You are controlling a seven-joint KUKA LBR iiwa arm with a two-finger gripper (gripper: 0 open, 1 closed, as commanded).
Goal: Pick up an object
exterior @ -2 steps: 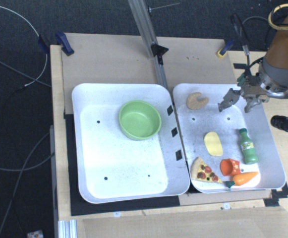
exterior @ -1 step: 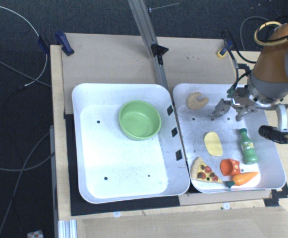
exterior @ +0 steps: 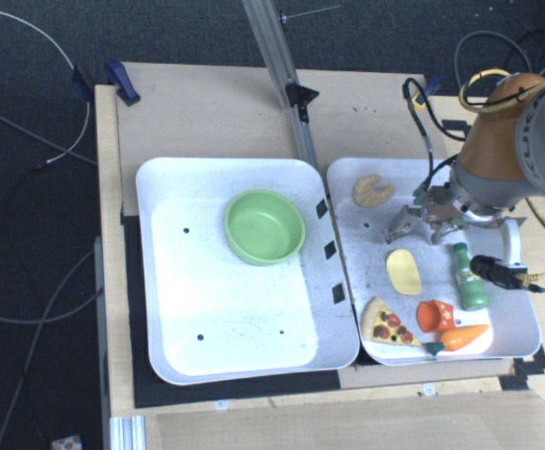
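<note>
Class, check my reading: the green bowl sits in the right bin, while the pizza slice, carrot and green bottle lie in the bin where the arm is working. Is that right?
Not quite. The camera view shows the green bowl in the left bin, not the right one. The rest stands: the pizza slice, carrot and green bottle lie in the right bin, where the gripper is.

bowl [exterior: 265, 226] in left bin [exterior: 174, 345]; pizza slice [exterior: 388, 324] in right bin [exterior: 525, 340]

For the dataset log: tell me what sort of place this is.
Probably a robotics lab grasping station: a wooden bench bearing two white bins, toy food such as a pizza slice and carrot, and loose cables on dark carpet.
</note>
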